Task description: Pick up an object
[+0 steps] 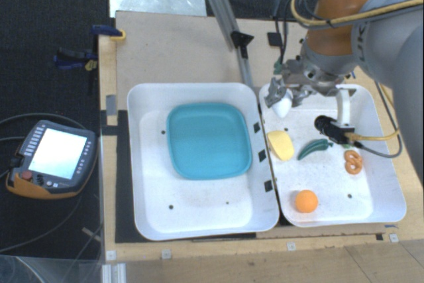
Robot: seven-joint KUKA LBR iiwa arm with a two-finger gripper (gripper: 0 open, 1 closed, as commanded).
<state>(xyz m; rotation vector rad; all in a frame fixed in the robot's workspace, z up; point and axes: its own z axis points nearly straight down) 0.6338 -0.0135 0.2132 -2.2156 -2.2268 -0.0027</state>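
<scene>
We cannot tell how the gripper stands: its fingers merge with the wrist hardware above, and a small white thing at their tips blends into the right bin, so a grasp cannot be judged. The arm is cut off by the right and top edges and hides that bin's far rim. The black part by the white bracket is too small to identify. The pole runs off the top edge. The pendant's screen is washed out.
</scene>
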